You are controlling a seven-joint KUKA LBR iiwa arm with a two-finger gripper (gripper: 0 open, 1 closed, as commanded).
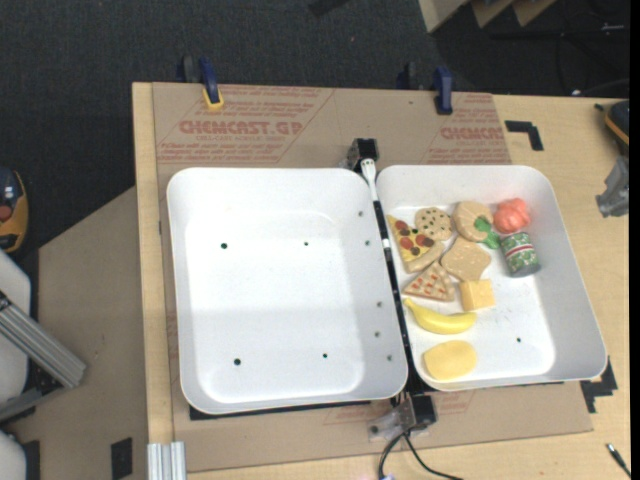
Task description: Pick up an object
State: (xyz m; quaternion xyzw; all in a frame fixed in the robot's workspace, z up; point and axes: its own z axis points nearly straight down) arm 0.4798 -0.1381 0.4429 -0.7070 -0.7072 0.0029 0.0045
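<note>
The right bin (560, 298) holds a cluster of toy foods in its left half. Among them are a chocolate-chip cookie (433, 223), a round cracker (468, 219), two pizza slices (410, 241) (432, 286), a toast piece (466, 261), a cheese cube (478, 294), a banana (442, 319) and a yellow oval piece (449, 359). A red tomato (511, 214) and a small green and red can (520, 255) lie to their right. A grey tip of the gripper (615, 190) pokes in at the right edge, outside the bin and well away from the food.
The left bin (200, 268) sits beside the right one, sharing a black hinge line (385, 258). Both rest on a cardboard sheet (300, 123) held by blue clamps (210, 80). An aluminium rail (40, 348) lies at the lower left.
</note>
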